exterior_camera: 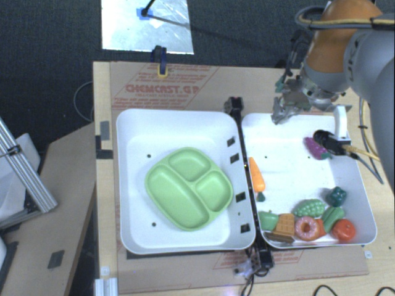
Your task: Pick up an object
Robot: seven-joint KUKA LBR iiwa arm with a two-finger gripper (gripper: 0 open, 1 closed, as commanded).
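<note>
**Arm hanging over the right bin's far edge, toys waiting below**

Camera view: the gripper [285, 111] is hovering at the far rim of the right bin [290, 159]; how it stands I cannot tell. Nothing is showing under it. Taking the right bin as landmark, the candidates are lying inside it: a carrot [256, 176] against its left wall, a purple toy [316, 148] near its right wall, and a donut [307, 227] sitting in the cluster along its near edge, likely slid there together. Left of it, the left bin [133, 165] is holding a green divided plate [188, 189]. Both are resting on a cardboard-covered bench [185, 85], dark floor lying beyond.
</note>
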